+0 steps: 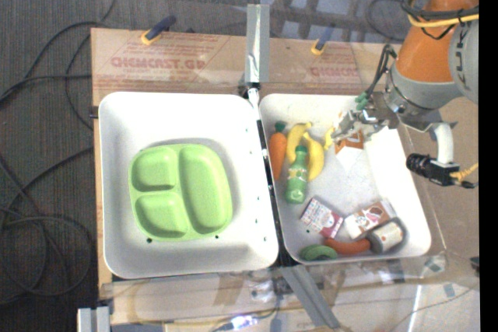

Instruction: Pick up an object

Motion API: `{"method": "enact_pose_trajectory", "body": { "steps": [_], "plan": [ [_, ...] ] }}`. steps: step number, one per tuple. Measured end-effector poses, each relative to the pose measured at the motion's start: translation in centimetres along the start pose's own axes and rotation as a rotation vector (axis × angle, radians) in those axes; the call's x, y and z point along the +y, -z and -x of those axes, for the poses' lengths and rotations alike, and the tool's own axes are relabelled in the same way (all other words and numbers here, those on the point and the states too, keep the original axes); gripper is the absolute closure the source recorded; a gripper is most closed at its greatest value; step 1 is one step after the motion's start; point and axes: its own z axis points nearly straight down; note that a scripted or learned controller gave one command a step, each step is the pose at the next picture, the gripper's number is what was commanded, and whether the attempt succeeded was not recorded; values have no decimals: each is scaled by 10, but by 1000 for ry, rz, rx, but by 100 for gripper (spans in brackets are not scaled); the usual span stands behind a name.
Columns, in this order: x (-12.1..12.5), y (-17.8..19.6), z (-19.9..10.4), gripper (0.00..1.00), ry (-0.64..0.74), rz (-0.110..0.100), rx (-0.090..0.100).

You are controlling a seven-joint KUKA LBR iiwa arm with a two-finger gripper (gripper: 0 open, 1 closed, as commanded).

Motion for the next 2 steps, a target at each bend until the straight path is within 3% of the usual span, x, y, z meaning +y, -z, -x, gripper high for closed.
{"method": "enact_pose_trajectory", "body": {
  "steps": [1, 2],
  "plan": [
    [41, -40, 38, 100, 78, -1, -4],
    [-21, -24, 40, 100, 234, -1, -1]
  ]
}}
